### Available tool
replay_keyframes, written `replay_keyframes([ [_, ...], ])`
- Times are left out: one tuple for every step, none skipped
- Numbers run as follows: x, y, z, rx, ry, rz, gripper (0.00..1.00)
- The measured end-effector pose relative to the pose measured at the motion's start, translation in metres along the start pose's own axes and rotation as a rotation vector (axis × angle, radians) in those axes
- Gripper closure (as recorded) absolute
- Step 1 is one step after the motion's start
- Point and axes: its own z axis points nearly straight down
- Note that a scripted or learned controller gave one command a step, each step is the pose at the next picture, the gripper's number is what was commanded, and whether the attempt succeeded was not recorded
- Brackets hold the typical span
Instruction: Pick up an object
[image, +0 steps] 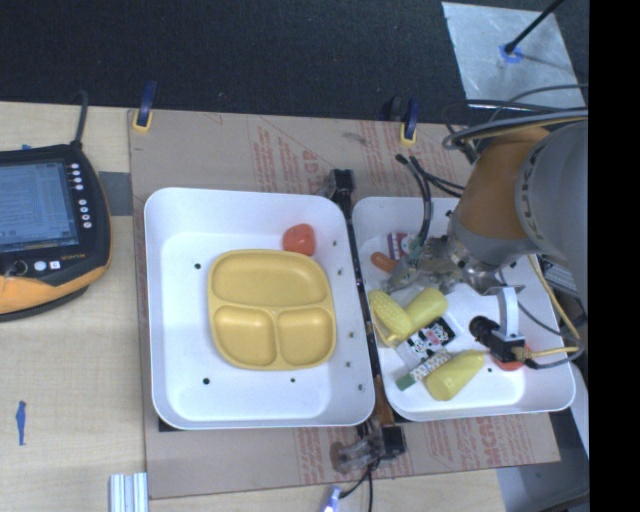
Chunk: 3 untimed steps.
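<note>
bins: 2 white, left bin (170, 300), right bin (545, 395) | left: 1 yellow tray (270, 308), 1 red ball (298, 239) | right: 3 yellow pieces (452, 374) | gripper (420, 262) jaws: cannot tell

Smooth white plastic bins (170, 400) — matt yellow plastic tray (270, 305), brown cardboard (260, 140) underlay.

The arm (535, 190) runs off the right of the frame, and its wrist covers the upper right of the right bin (560, 395). The tool (428, 262) sits under the wrist at centre right, too dark and cluttered to read. A small card (400, 246) beside it is half hidden. The tablet (45, 225) is cut by the left edge. The printed item (430, 340) between the yellow pieces is too small to identify.
</note>
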Motion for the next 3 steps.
replay_keyframes([
  [-0.053, -0.063, -0.006, -0.001, 0.000, 0.000, 0.00],
  [0.003, -0.001, -0.035, -0.003, 0.001, -0.002, 0.00],
  [0.003, -0.030, 0.000, 0.000, 0.000, -0.002, 0.00],
])
